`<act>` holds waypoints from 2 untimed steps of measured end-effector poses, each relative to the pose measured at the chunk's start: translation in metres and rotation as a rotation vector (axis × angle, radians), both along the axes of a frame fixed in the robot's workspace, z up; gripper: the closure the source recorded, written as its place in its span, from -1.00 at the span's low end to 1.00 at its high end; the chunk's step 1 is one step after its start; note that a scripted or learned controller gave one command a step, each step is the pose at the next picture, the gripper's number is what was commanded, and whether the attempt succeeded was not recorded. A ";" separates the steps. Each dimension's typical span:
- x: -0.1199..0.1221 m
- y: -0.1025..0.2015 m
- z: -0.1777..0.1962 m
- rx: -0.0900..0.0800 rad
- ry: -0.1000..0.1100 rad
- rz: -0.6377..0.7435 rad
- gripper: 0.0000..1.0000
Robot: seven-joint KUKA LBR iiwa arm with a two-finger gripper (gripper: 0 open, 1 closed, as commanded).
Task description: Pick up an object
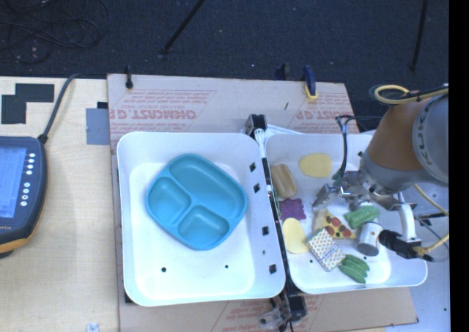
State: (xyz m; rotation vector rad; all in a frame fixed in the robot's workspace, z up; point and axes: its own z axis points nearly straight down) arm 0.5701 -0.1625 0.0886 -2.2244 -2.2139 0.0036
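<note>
One gripper [327, 195] hangs in the right bin [410, 273], finger spacing unreadable, with the pizza slice [336, 227] just below-right of it, likely the nearest pick.

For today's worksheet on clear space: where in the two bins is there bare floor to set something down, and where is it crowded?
Left bin: bare floor around the blue tray, widest along the front wall. Right bin: crowded in the middle around the gripper; small bare patch at the back left, behind the yellow disc.
</note>
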 end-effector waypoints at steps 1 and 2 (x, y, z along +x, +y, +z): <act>-0.053 0.018 0.001 0.000 -0.005 0.003 -1.00; -0.052 0.017 0.010 0.003 -0.002 0.000 1.00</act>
